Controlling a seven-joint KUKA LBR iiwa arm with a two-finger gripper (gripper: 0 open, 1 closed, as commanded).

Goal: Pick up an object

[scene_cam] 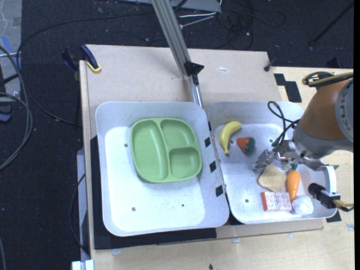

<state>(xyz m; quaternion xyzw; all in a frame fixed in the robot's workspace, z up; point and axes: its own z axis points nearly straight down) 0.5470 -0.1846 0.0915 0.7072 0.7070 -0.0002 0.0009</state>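
Camera view, biggest first: you've got the wooden bench top, w/ two shallow white plastic bins side by side on it. Left bin holds a green three-compartment plastic plate, sitting toward its upper half. Right bin holds all the small stuff. The grey arm w/ the orange band comes in from the right and hangs over the right bin's far-right part.

Smaller things in the right bin: a yellow toy banana near the upper left; just beside it a small red-and-green toy, maybe a strawberry; a pale beige bread-like piece mid-bin; an orange toy carrot touching or nearly touching its right side; a red-and-white flat packet below them; a whitish lump by the packet, too blurred to ID.

The two-finger gripper sits low, right above the beige piece's upper left edge. Whether the claw is wide or narrow you can't tell from here — metal bits blur together — and nothing is visibly between them.

Step, as I judge it: the reach/descent onto a target, prob. the beige piece or the carrot; no grasp confirmed yet. Next move calls for centring over one item, closing, then lifting straight up. Those items are crowded, so watch for a nudge instead of a grip.
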